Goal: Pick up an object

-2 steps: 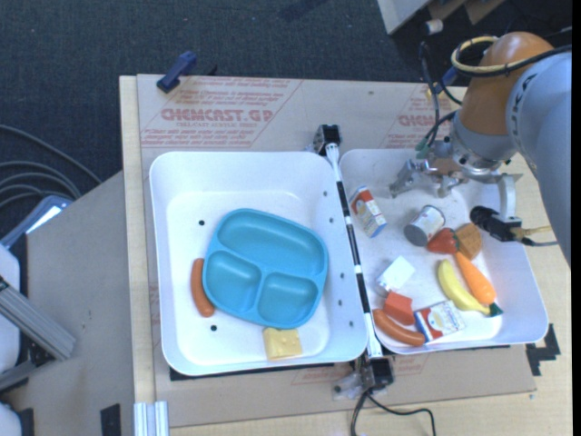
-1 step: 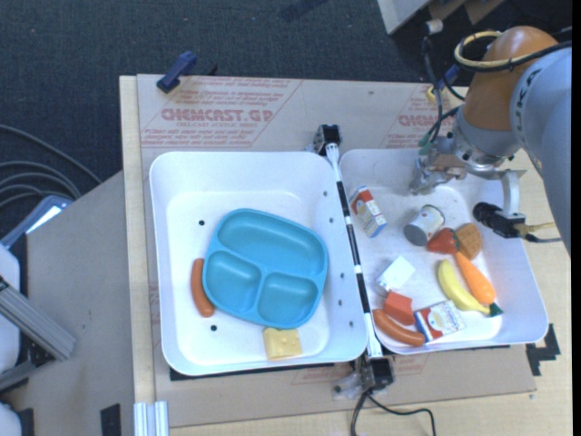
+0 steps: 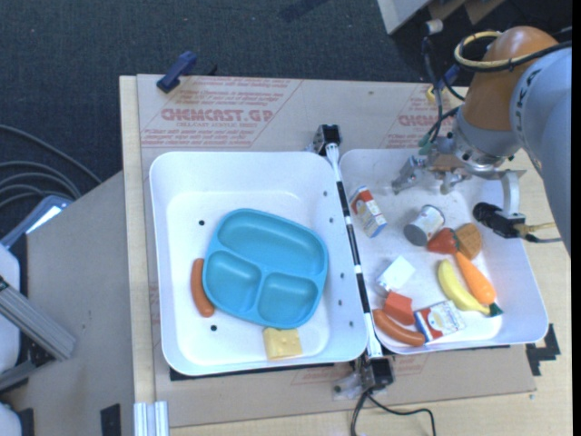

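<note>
Over right bin's far end hangs arm, gripper low above bare floor, fingers spread, pinching nothing. Left bin: blue tray, sausage touching its left, cheese at near edge. Right bin items: banana, carrot, hotdog, carton, can, all apart from gripper.

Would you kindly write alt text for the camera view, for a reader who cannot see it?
A grey robot arm with an orange band reaches from the right, its pincer above the far end of the right bin, which holds toy food including a banana, carrot and small can. The left bin holds a blue divided plate, a sausage and a cheese wedge.
</note>
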